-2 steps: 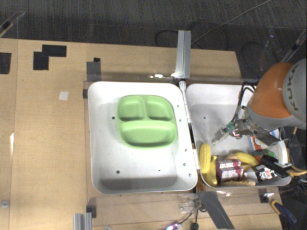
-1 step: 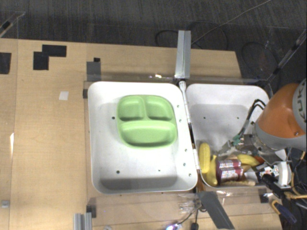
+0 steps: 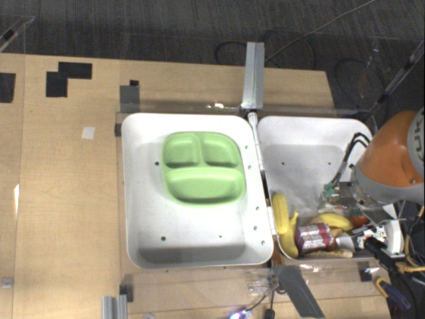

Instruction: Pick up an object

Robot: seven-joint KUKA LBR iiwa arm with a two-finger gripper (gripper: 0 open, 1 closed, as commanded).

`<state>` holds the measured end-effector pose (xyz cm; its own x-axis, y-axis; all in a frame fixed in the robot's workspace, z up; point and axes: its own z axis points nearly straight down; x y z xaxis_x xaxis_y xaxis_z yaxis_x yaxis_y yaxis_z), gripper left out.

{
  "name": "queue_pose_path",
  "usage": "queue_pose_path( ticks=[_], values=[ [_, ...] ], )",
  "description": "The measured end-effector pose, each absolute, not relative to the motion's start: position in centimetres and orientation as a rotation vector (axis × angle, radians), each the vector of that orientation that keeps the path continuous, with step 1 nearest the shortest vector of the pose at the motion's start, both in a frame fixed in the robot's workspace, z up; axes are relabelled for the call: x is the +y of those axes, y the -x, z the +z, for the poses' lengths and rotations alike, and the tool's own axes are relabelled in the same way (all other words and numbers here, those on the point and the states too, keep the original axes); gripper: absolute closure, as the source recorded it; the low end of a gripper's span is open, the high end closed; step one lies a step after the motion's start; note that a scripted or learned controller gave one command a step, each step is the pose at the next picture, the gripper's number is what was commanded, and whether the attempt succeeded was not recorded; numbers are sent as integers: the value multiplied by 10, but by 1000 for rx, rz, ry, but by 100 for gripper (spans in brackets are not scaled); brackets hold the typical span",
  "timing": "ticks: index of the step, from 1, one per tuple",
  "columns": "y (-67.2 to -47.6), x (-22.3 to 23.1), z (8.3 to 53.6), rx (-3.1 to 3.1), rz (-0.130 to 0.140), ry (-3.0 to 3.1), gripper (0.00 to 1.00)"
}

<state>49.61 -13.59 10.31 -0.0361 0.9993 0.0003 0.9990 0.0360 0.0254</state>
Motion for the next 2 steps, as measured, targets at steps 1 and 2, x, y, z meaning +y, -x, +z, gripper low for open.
queue_pose_path(
  ticks=[1,2],
  values=[
    [-496,-136,103,2249,29,-2169,0],
    [-538,-111,91,2460,12,-1932,0]
  ],
)
